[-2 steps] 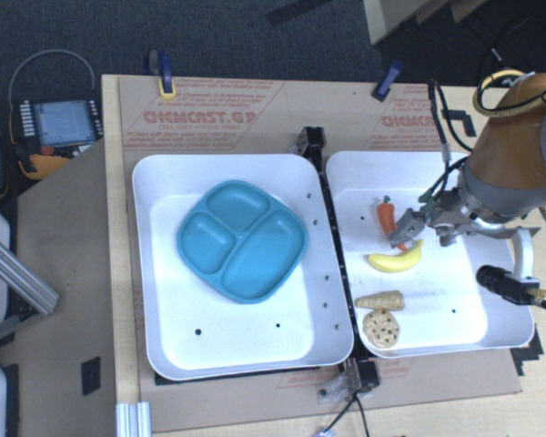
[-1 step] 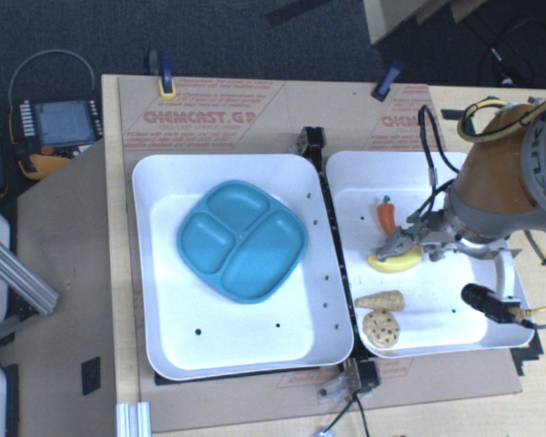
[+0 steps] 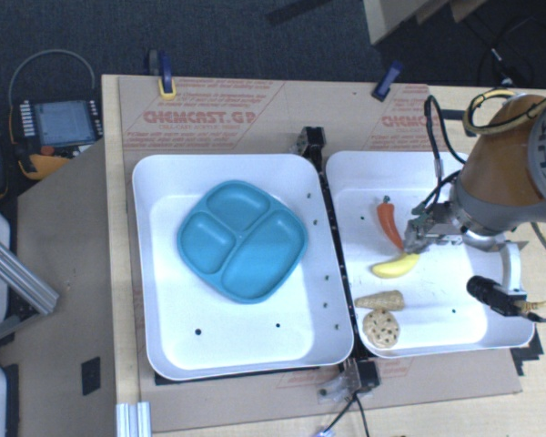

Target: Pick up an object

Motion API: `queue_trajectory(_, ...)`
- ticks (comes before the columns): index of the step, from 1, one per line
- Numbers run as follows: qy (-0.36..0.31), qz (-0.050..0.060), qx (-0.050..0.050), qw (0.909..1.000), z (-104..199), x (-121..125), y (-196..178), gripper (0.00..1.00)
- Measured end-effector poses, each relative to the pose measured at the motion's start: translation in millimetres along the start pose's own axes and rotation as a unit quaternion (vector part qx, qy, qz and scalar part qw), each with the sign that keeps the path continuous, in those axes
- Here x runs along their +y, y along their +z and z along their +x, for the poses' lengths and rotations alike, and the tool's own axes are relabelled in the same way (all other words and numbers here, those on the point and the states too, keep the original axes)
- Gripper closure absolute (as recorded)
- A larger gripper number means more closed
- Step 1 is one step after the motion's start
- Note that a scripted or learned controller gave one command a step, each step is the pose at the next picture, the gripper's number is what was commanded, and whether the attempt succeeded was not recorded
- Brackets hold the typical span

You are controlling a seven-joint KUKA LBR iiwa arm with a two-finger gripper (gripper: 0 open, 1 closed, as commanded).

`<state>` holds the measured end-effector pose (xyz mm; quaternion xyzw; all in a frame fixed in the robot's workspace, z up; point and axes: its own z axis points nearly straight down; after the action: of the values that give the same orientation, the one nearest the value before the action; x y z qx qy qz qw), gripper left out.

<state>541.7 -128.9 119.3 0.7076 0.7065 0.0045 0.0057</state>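
Yellow curved plastic banana [image 3: 396, 265] lies just below-left of our two-finger gripper [image 3: 420, 236], long axis crosswise; whether the gripper is released or clenched, we cannot tell.

Robot lab: arm [image 3: 514, 167] over a clamped bench [image 3: 255, 107], two bins [image 3: 155, 244], teach pendant [image 3: 62, 121] at the left edge, loose cables [image 3: 441, 126], dark carpet [image 3: 209, 16].
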Motion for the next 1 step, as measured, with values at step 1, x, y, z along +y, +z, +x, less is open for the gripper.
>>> queue_trajectory(1, -0.001, 0.004, 0.0, 1.0, -3.3, 2.5, -63.4, 1.0)
